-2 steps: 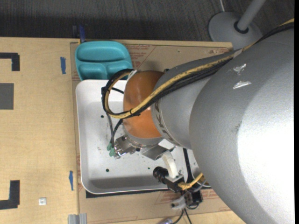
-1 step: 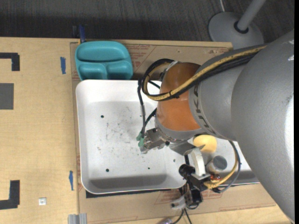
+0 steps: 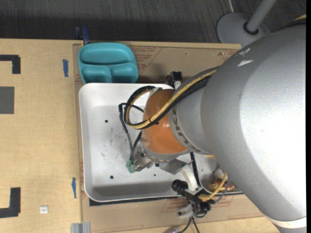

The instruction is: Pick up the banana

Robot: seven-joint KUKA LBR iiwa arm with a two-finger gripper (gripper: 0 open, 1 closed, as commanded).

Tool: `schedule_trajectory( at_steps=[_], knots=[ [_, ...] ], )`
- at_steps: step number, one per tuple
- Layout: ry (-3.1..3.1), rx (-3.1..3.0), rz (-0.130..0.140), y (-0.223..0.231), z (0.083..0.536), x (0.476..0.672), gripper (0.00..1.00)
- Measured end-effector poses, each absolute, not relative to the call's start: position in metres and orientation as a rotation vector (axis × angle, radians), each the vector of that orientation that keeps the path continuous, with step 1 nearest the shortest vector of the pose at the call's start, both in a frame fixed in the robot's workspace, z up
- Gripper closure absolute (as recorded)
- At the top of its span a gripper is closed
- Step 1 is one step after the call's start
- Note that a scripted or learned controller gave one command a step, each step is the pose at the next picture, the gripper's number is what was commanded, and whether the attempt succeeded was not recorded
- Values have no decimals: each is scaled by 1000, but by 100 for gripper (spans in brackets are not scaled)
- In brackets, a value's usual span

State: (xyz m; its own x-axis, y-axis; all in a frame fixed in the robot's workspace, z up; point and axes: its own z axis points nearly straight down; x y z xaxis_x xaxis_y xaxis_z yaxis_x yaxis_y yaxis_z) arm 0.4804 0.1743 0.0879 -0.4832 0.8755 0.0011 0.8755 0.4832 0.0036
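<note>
White bin on a tan bench — a teal tray just beyond its far rim. The arm overhangs the bin; gripper state — cannot tell.

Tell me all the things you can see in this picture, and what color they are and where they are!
bin: one, white, shallow, in the middle of the bench, mostly covered by the arm
tray: one, teal, with compartments, just behind the bin's far edge
bench top: one, tan cardboard, with black marks and bits of blue tape, under everything
stand base: one, grey, round, on the dark floor at the top right
cables: several, black and yellow, looping beside the orange band
arm: one, grey with an orange band, reaching in from the right over the bin
gripper: one, metal with a green bit, low over the bin's floor
</note>
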Motion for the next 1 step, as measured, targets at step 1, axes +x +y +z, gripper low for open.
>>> schedule_trajectory(
  at_steps=[1],
  knots=[
    [2689,1613,7,207,87,481,100]
  ],
)
